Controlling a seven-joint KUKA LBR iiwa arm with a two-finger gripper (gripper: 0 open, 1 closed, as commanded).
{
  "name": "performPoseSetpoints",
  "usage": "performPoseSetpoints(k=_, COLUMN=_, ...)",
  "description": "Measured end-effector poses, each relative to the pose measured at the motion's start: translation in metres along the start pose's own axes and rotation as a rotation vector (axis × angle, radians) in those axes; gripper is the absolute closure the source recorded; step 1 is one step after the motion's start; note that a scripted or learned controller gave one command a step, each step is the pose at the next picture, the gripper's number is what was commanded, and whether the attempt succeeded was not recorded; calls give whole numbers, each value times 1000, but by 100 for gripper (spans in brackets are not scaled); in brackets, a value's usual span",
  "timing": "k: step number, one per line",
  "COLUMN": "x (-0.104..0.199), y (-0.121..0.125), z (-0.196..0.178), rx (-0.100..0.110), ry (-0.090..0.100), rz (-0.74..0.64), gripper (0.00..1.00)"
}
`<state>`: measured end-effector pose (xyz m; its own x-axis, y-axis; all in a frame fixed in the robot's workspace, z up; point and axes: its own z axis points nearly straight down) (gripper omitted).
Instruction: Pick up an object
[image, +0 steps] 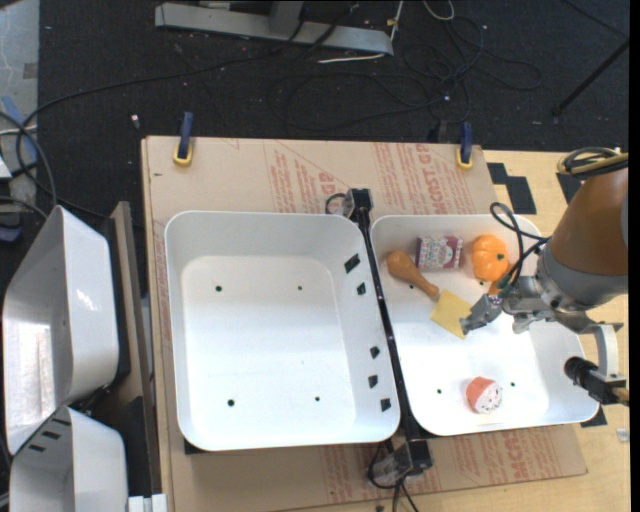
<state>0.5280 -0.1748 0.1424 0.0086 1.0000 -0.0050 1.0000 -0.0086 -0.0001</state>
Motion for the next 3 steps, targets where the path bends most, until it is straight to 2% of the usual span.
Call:
performPoseSetpoints(k=1, x=23, y=94, z=52, rx=-4, ry=5, rz=-15, gripper=0)
performPoseSetpoints(k=2, x=53, y=45, z=49, rx=2, ry=6, rz=-8, gripper=0)
performPoseSetpoints(k=3, x=51, y=48, z=38, rx=-4, ry=3, rz=-7, gripper=100)
